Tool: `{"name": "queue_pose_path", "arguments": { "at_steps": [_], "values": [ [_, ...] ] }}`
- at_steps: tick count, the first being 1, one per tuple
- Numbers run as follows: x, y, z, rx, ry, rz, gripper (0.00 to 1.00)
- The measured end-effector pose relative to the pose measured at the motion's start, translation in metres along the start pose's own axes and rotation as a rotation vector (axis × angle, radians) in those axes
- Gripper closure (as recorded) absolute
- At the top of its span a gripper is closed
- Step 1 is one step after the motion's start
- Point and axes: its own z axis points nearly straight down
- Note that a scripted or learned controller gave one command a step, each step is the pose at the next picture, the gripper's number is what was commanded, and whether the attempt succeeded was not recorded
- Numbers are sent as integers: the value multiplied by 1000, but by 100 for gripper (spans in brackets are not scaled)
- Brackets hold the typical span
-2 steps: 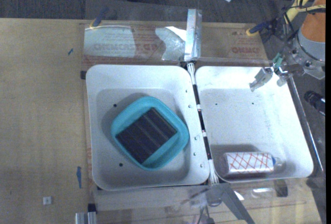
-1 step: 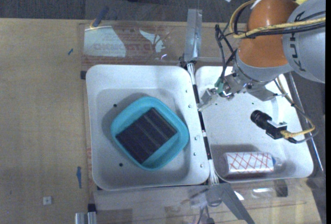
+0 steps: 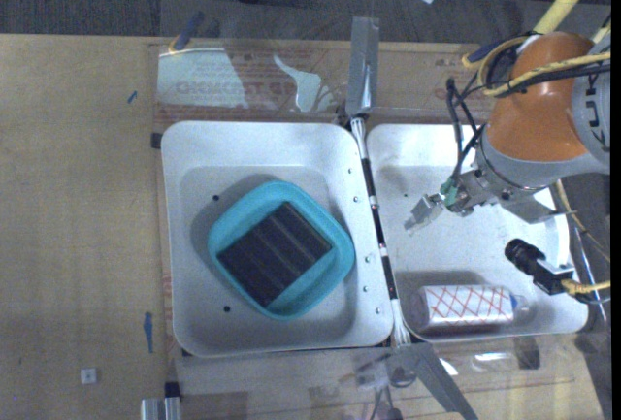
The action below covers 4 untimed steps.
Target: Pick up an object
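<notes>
Near the right bin's (image 3: 388,151) front edge lies a white tube (image 3: 473,303) with red crosshatching. Above mid-bin hangs the end effector (image 3: 424,210), fingers slightly parted, holding nothing.

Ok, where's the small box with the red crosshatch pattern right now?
The white box with the red crosshatch pattern lies in the right-hand white bin, along its near edge, below the gripper and apart from it.
</notes>
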Motion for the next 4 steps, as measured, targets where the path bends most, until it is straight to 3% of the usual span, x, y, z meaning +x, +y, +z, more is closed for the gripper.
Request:
{"name": "queue_pose_path", "arguments": {
  "at_steps": [1,2,3,4],
  "values": [
    [-23,27,-55,-4,-3,-110,0],
    [1,-56,0,0,0,-135,0],
    [-21,-70,64,-1,0,46,0],
    [-66,-32,96,-6,-2,259,0]
  ]
}}
